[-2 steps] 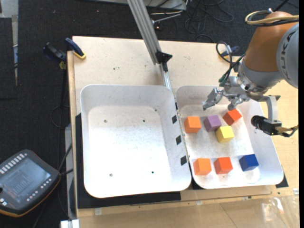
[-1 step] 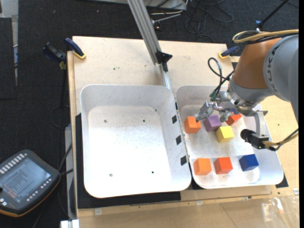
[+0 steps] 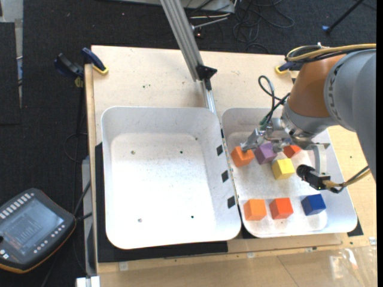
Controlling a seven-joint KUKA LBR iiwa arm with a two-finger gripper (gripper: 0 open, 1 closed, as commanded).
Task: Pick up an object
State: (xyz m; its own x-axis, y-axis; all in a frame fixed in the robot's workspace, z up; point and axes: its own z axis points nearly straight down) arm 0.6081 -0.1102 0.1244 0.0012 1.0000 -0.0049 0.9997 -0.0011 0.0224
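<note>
In the far part of the right white bin [image 3: 344,217], a small purple cube [image 3: 264,153] sits between an orange block [image 3: 242,156] and a yellow cube [image 3: 283,168], directly under the gripper [image 3: 266,141], whose finger spread I cannot tell.

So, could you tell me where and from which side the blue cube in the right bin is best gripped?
Probably from straight above, with the fingers closing on two opposite side faces of the blue cube. It sits flat near the right bin front rim, apart from the red-orange cube, so the gap on that side and the bare floor behind it leave room for the gripper.
</note>
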